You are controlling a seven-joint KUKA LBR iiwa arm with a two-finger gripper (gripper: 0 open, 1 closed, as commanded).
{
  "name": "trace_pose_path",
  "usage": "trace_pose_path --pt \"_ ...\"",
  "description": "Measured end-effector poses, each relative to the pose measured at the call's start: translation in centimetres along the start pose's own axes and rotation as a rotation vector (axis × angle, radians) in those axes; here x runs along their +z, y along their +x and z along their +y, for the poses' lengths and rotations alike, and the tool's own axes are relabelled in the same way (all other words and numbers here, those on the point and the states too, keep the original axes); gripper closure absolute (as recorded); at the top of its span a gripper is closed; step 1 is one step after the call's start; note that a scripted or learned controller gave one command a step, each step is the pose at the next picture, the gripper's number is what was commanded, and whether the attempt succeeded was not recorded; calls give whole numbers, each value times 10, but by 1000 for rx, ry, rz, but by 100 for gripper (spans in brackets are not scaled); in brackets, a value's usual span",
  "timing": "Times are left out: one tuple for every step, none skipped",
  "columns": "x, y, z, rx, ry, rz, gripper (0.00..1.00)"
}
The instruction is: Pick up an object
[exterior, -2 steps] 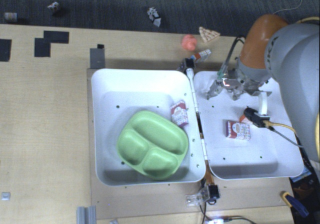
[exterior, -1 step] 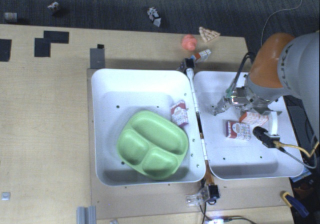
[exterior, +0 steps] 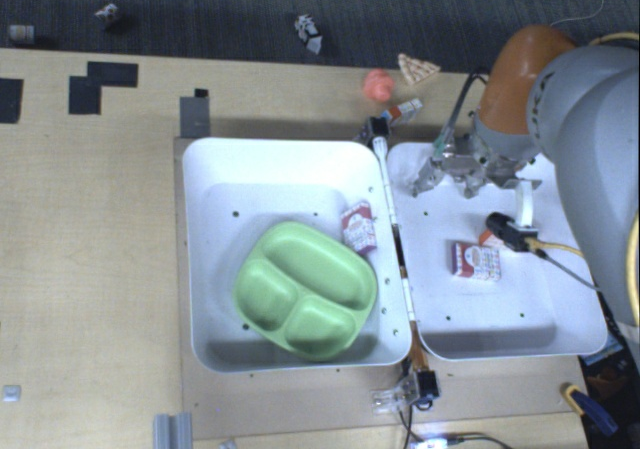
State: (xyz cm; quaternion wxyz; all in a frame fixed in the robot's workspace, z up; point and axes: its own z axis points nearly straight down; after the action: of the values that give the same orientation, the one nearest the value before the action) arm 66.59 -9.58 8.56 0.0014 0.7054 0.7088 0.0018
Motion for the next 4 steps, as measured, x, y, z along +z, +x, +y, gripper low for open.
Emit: trace_pose_path --pt "-3 6 -70 3 3 0 0" --pt "0 13 -37 1 -1 0 0" --pt "-2 8 -86 4 -3 -1 0" --pt "-14 9 -83 2 -9 -1 100"
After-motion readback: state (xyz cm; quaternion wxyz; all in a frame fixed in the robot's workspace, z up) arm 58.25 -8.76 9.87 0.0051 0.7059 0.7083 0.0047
